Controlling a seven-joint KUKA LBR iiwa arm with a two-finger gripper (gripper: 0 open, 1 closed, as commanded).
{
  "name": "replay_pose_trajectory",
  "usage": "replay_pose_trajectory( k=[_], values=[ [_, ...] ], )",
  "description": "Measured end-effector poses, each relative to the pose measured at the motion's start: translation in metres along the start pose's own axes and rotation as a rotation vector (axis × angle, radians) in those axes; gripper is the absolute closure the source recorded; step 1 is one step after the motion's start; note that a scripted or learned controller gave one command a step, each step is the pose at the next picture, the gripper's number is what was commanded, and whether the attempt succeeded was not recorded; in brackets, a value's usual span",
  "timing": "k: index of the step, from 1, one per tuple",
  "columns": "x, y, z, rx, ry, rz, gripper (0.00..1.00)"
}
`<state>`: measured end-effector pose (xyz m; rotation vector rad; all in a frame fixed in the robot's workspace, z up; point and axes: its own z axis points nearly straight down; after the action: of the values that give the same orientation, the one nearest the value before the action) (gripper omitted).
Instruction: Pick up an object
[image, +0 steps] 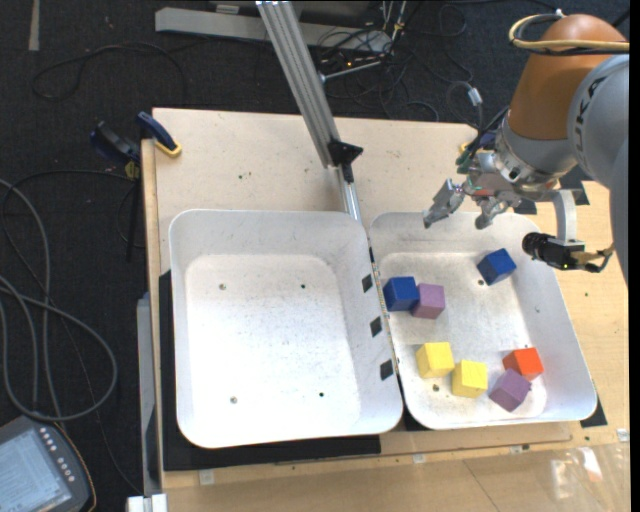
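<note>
My gripper (466, 211) hangs above the far edge of the right bin (560, 330), its two fingers spread apart with nothing between them. Several small blocks lie in that bin. A blue block (496, 266) sits closest, just below and right of the gripper. Another blue block (401, 293) touches a purple block (430, 300) near the bin's left wall. Two yellow blocks (435, 358) (470, 378) lie toward the front, with an orange block (523, 362) and a second purple block (511, 390) at the front right.
The left bin (200, 300) stands beside the right one. A slanted metal rail (305, 85) runs down to the gap between the bins. A clamp (160, 135) rests at the bench's far left corner. Cables lie on the dark floor.
</note>
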<state>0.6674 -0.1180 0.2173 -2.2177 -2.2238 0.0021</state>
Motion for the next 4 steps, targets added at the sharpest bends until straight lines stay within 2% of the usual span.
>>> replay_pose_trajectory(
  k=[1, 3, 4],
  values=[
    [0.000, 0.000, 0.000, 0.000, -0.001, 0.000, 0.00],
    [0.017, -0.006, 0.118, 0.004, 0.000, 0.000, 0.00],
    [0.017, -0.006, 0.122, -0.001, 0.000, 0.002, 0.00]
  ],
)
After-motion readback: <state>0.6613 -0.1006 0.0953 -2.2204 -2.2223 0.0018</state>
